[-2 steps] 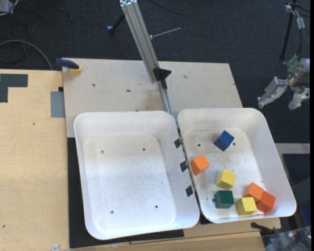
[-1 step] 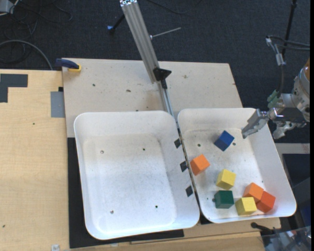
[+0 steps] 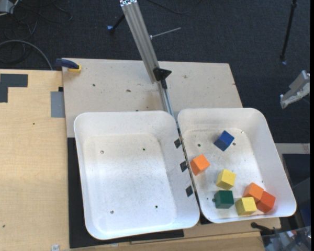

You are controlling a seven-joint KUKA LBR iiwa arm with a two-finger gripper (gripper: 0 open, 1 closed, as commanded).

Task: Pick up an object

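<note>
The right white bin (image 3: 267, 129) holds several small cubes. A blue cube (image 3: 224, 140) lies toward its back, and an orange cube (image 3: 200, 164) sits near its left wall. A yellow cube (image 3: 226, 179) is in the middle, with a dark green cube (image 3: 224, 198) just in front of it. At the front right corner a second yellow cube (image 3: 246, 205), an orange cube (image 3: 254, 191) and a red cube (image 3: 267, 202) crowd together. My gripper (image 3: 295, 90) appears as a grey piece at the right edge, outside the bin and well away from all the cubes.
The left white bin (image 3: 78, 124) stands beside the right one. A slanted aluminium rail (image 3: 144, 41) runs from the back down to the gap between the bins. A blue and yellow clamp (image 3: 68, 64) lies at the board's back left corner.
</note>
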